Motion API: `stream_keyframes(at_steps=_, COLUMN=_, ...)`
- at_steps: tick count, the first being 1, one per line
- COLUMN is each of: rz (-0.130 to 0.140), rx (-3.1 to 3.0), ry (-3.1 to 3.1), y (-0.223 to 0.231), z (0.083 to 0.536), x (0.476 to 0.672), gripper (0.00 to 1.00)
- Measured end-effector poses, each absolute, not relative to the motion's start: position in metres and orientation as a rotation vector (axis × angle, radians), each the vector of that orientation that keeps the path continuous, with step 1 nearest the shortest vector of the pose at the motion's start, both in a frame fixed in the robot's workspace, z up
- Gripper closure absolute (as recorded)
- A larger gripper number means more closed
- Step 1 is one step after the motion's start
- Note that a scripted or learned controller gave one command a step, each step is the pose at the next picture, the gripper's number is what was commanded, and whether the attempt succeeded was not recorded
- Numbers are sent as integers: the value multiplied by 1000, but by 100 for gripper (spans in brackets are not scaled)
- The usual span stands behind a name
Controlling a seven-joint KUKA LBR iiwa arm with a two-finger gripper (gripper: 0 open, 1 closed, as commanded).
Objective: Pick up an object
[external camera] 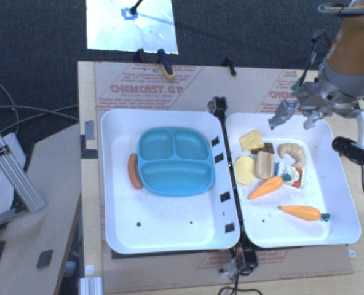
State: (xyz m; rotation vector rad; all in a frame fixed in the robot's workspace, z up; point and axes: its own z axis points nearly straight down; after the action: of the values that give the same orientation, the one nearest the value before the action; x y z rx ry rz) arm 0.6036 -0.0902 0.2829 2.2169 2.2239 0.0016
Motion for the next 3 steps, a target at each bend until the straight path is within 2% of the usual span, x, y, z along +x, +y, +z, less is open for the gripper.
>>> stream_keyframes(at_steps=1, rz=-14, rx=2229, ry=2231, y=-83, z=101, x=601, gripper=0)
stream_keyframes(at_steps=2, rz=12, rx=2213, ry=2217, y=-90, z=89, x=594, gripper=0)
stream_keyframes(at_steps=3, rz=15, rx=2207, ry=2211, y=-91, z=102, x=596, gripper=100)
